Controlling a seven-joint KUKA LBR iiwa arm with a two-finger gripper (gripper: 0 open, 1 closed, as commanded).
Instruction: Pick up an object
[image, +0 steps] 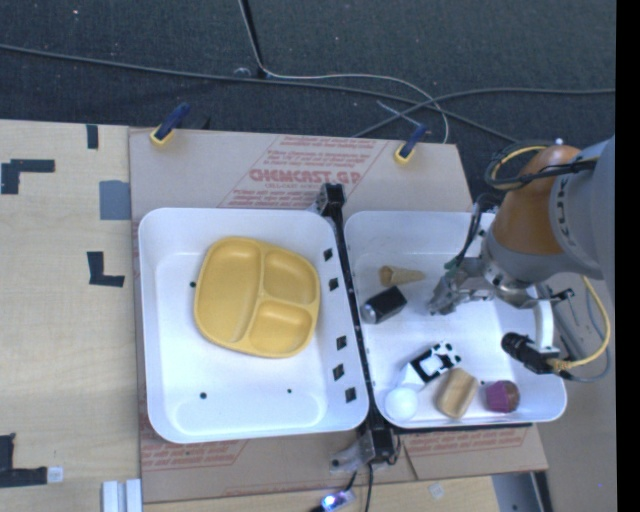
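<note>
We see two shallow white bins side by side on a brown cardboard sheet. The left bin (160, 330) holds a yellow plastic plate with three compartments (256, 297), lying flat toward its far side. The right bin (400, 228) holds several small things: a tan cone-shaped piece (400, 275) near the far left part, a short black cylinder with a silver end (384, 304) just near of it, and along the near wall a white ball (402, 402), a black-and-white patterned block (433, 363), a tan rounded block (455, 392) and a purple ball (501, 396). The grey arm with the orange band (540, 215) reaches in from the right, and its gripper (447, 296) hangs low over the middle of the right bin, to the right of the black cylinder and apart from it. Nothing shows between its fingers, and whether they stand apart or together we cannot tell. Two yellow-and-blue clamps (170, 124) pin the cardboard's far edge.
</note>
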